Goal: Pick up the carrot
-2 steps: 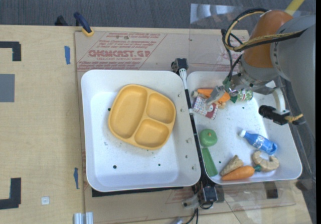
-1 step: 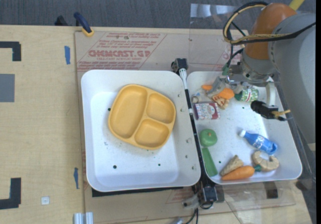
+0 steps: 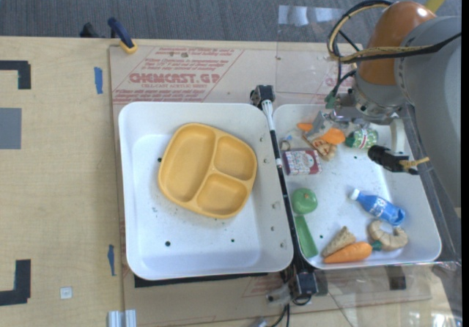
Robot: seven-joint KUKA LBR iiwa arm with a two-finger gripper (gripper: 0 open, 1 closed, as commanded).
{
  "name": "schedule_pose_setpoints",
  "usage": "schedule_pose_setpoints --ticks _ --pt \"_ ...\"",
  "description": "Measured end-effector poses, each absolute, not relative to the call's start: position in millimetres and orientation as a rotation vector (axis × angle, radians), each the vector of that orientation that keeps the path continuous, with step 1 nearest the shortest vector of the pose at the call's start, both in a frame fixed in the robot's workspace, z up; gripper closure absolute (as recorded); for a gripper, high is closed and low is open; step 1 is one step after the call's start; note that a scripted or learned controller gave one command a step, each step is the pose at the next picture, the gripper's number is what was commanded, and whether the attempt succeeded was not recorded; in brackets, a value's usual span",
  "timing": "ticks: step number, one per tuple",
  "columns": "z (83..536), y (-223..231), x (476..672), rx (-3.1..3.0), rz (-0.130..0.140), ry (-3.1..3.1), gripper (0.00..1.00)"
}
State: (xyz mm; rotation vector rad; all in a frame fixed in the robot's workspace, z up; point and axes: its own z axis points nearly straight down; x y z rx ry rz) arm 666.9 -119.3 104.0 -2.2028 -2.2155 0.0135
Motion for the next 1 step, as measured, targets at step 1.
schedule_pose_setpoints --ticks 1 --pt "186.6 -51.6 660.8 -2.424 -0.004 -2.002 1.00"
